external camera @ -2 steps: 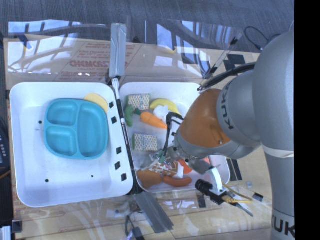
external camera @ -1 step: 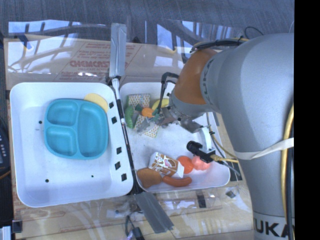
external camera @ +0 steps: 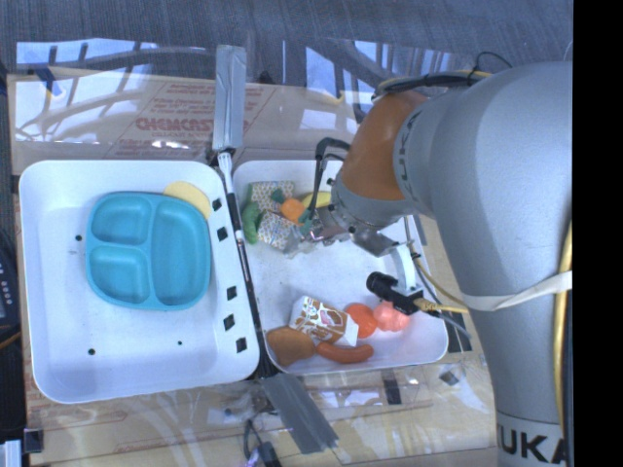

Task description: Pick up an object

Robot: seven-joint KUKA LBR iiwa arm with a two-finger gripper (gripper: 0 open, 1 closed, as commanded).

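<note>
Now we have the gripper (external camera: 313,224) low in the right bin (external camera: 255,290), down among the cluster at its far end: a patterned cloth piece (external camera: 275,230), an orange bit (external camera: 291,208) and something green (external camera: 252,222). Whether it is apart or clamped, we cannot tell, and nothing looks lifted, so we judge the pick not yet done. Nearer us lie a printed carton (external camera: 322,321), a brown sausage shape (external camera: 343,352) and a coral toy (external camera: 391,316), untouched. The left bin (external camera: 49,261) holds a blue divided tray (external camera: 149,249)
</note>
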